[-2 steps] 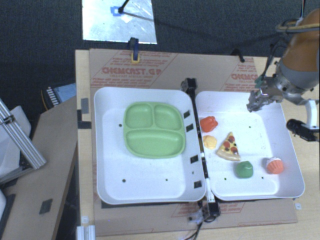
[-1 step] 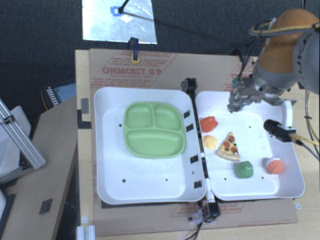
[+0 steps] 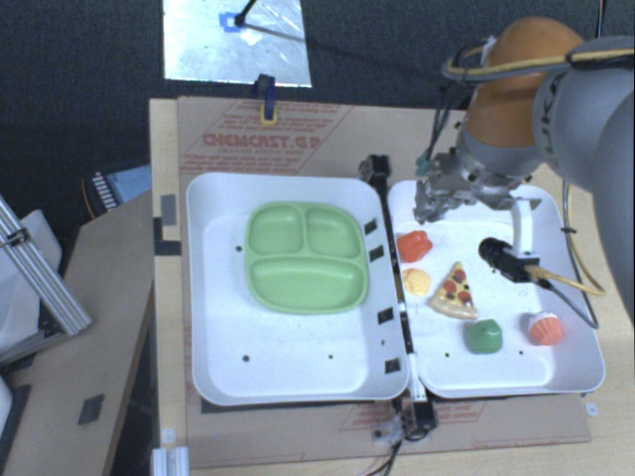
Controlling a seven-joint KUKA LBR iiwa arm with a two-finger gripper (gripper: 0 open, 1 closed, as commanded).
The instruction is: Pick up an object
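A red toy [image 3: 415,244] lies at the near-left of the right bin [image 3: 575,365], just below our gripper [image 3: 434,204]; whether its fingers are parted we cannot tell. We judge a straight drop best, clear of the pizza slice [image 3: 456,293] beyond.

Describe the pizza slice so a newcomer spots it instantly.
Look in the right bin, near its middle. The pizza slice lies between the yellow piece and the green piece: the one triangle, tan with red dots.

Bench [image 3: 169,266] bears cardboard sheet [image 3: 298,132], two white bins [image 3: 213,365]
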